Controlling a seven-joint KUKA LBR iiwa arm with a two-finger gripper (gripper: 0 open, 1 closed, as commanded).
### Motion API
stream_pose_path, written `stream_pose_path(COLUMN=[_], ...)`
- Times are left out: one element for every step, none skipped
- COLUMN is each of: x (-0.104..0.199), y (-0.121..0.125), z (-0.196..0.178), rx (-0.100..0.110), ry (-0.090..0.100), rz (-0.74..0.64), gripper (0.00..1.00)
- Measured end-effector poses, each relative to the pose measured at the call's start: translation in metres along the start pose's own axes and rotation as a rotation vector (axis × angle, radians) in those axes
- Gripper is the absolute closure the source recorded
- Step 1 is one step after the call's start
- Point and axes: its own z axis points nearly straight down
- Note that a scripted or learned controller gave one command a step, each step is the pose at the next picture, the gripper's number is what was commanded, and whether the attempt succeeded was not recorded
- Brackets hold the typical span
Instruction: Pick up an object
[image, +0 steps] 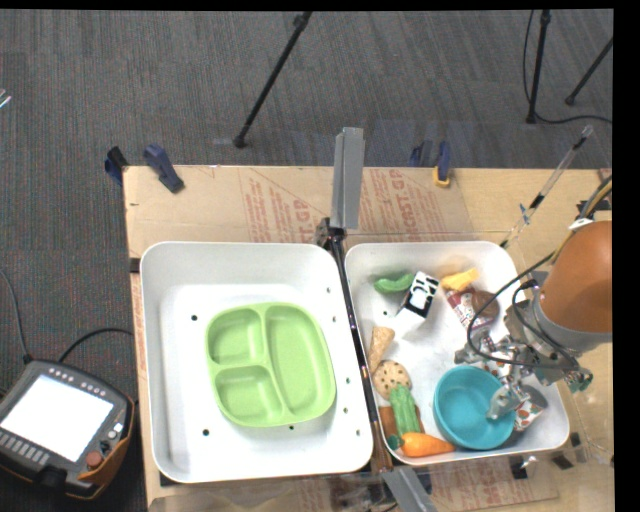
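The gripper (507, 398) hangs low in the right bin (500, 252), over the 3 o'clock rim of the blue bowl (472, 408); how wide it stands I cannot tell. The carrot (426, 444) lies at the bowl's 7 o'clock, the cookie (391, 377) at 9 o'clock. The green divided plate (270, 363) sits in the left bin (165, 300).

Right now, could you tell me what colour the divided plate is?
Light green, clearest in the camera view.
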Motion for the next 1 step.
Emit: stream_pose_path(x=[0.0071], y=[0.0037], z=[-0.0005], rx=[0.002], ry=[-0.002], rz=[0.001], gripper=[0.00])
